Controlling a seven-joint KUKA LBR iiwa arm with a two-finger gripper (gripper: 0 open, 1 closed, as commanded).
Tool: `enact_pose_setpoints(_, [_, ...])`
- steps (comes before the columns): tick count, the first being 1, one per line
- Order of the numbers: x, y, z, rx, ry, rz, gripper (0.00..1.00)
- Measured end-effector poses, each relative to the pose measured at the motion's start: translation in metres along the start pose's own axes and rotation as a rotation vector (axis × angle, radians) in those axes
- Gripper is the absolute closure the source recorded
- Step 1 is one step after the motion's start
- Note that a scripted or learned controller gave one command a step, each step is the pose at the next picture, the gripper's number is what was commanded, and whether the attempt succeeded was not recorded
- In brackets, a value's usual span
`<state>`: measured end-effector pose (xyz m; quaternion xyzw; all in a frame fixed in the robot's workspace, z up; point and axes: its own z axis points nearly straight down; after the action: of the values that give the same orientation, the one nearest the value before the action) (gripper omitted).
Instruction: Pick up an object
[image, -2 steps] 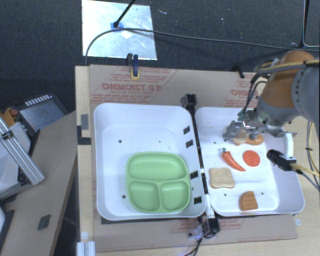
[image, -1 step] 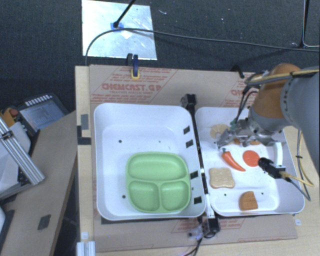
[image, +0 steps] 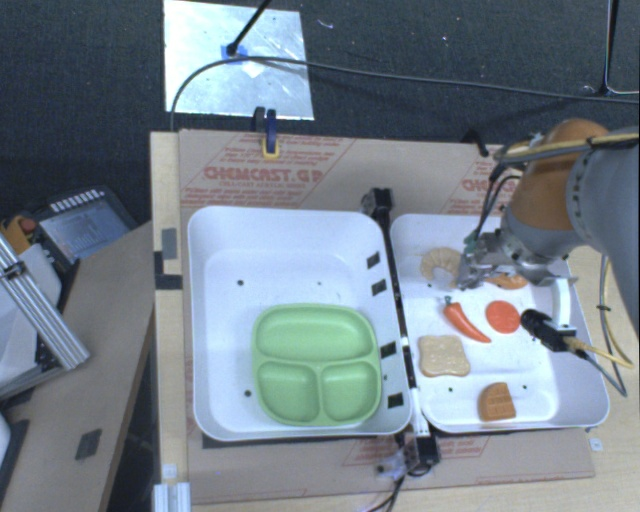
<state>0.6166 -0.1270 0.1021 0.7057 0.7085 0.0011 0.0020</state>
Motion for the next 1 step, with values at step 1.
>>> enact_pose_setpoints(1, [0.0000,0.0017,-0.0432,0.000,0.000,0.000,1.00])
